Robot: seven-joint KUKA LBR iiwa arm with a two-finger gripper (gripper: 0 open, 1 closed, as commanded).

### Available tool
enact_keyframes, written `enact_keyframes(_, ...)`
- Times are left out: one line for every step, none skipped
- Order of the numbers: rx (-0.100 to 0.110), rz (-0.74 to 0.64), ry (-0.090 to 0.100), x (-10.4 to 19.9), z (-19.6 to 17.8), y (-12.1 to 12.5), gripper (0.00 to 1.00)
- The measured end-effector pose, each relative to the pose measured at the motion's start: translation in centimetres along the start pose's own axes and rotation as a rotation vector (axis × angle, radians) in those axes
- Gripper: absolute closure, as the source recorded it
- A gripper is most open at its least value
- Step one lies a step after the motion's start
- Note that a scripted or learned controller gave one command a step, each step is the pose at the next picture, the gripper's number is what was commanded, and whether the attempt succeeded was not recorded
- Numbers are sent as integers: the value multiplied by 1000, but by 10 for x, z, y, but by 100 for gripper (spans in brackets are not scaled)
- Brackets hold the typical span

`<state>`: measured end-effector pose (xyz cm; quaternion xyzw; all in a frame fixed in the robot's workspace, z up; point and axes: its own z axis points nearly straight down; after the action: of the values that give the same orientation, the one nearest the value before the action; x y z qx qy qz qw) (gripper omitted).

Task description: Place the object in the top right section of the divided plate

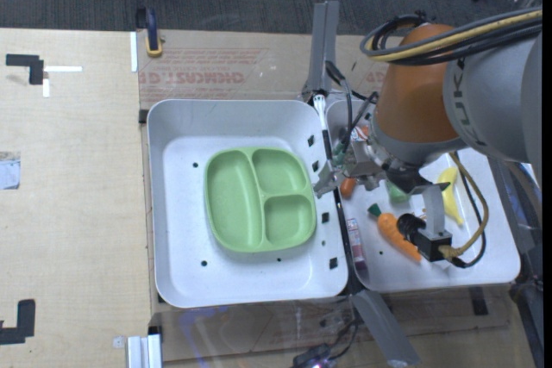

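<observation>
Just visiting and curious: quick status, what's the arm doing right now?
Gripper low at the right bin's left edge, grip unclear. Green divided plate in left bin, sections bare. Carrot loose in right bin.

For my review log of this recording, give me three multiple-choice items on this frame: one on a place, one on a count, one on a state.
1. Where does the green plate lie?
A. in the left bin
B. in the right bin
C. on the bare bench

2. How many sections does the plate have?
A. two
B. three
C. four

3. What is the state of the plate's top right section?
A. holds the carrot
B. holds a yellow thing
C. holds nothing

Key: 1 A, the plate sits inside the left bin's walls. 2 B, one long section on the left and two smaller ones on the right. 3 C, bare green shows there, and the carrot lies in the right bin below the arm.
</observation>
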<state>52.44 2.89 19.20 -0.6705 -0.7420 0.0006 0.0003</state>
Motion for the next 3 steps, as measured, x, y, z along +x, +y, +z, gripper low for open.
enact_keyframes(0, 0, 0, 0, 0, 0, 0)
enact_keyframes(-1, -286, -1, 44, -1, 48, 0)
enact_keyframes(0, -420, 0, 33, 0, -30, 0)
